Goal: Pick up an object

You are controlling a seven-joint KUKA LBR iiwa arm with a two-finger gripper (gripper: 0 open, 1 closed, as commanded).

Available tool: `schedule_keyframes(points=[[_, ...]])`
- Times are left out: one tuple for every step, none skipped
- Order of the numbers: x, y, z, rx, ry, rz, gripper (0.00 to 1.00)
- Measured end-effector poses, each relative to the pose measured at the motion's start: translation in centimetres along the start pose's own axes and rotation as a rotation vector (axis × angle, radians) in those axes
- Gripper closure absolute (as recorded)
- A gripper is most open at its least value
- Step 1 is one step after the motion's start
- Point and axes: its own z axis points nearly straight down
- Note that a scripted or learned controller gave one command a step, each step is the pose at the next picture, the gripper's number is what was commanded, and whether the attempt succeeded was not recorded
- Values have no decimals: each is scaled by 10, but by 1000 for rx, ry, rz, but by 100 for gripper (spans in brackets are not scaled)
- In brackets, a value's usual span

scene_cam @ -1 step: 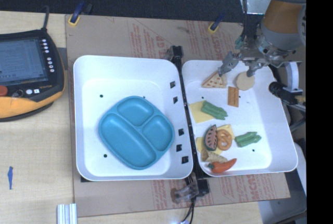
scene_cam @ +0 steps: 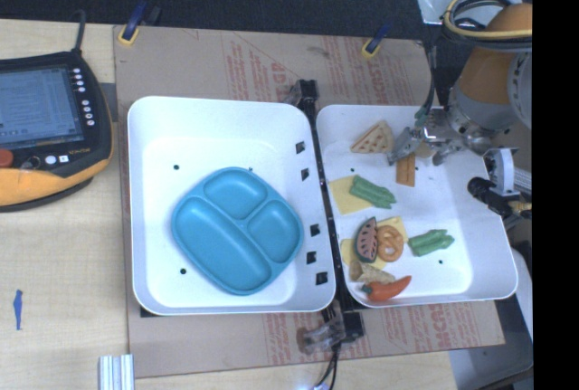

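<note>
The right-hand shallow white bin (scene_cam: 493, 275) is crowded along its left and lower parts: a tan triangular wafer (scene_cam: 372, 139), green pods (scene_cam: 373, 192), a yellow slice (scene_cam: 345, 195) and a red pepper (scene_cam: 389, 289). Its right side lies open. The left-hand white bin (scene_cam: 145, 126) holds a blue divided plate (scene_cam: 237, 230), with bare floor around it.

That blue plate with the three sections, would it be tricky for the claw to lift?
Probably awkward. The blue plate looks like stiff moulded plastic, so it likely won't flop, and it seems light for its spread. It lies flat in the left bin, and its smooth, rounded rim may slip from the gripper. It is unlikely to roll.
</note>
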Motion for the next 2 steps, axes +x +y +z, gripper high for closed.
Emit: schedule_keyframes(points=[[38, -6, 15, -7, 3, -8, 0], [34, -5, 3, -9, 0, -6, 100]])
